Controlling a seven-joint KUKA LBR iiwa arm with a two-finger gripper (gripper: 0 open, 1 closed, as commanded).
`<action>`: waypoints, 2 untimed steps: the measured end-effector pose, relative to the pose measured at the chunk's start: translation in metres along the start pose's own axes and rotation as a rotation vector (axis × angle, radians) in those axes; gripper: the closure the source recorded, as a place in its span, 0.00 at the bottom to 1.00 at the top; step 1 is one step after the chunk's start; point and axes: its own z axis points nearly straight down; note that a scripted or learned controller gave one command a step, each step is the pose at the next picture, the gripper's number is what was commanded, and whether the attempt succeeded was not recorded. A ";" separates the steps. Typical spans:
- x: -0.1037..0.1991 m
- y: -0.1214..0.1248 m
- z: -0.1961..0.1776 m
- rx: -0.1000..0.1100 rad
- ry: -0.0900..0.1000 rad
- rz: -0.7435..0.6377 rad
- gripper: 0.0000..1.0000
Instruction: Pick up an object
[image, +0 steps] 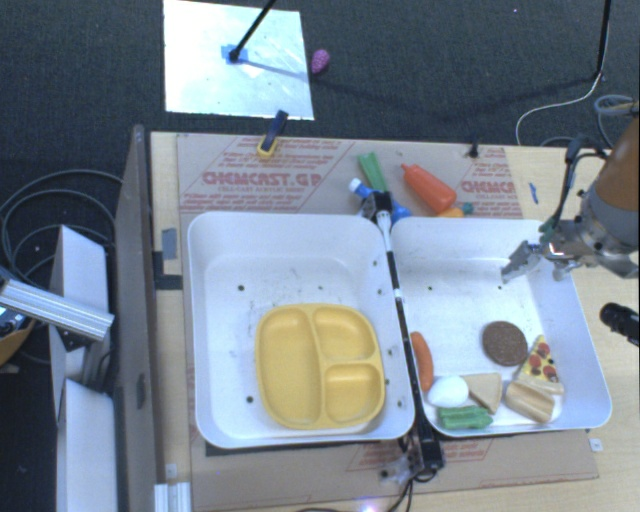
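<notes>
While the gripper (524, 262) hangs with fingers apart over the right bin (590, 345), the cookie (504, 342), seemingly light, stiff and flat, is best pinched across its rim.

Dark carpet floor (80, 90); silver sheet (238, 60) on it; cables (40, 215) left.

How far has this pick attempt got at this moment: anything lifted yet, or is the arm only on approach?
Nothing looks picked. The gripper sits over the upper right part of the right bin, with nothing visible between its fingers. The toy foods lie in that bin's lower part: brown cookie, pizza slice, white egg, green piece, orange sausage. Left: descend onto one item, close, lift.
</notes>
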 end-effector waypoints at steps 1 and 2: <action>0.006 -0.042 0.033 0.017 0.005 0.011 0.00; 0.005 -0.053 0.096 0.019 0.005 0.011 0.00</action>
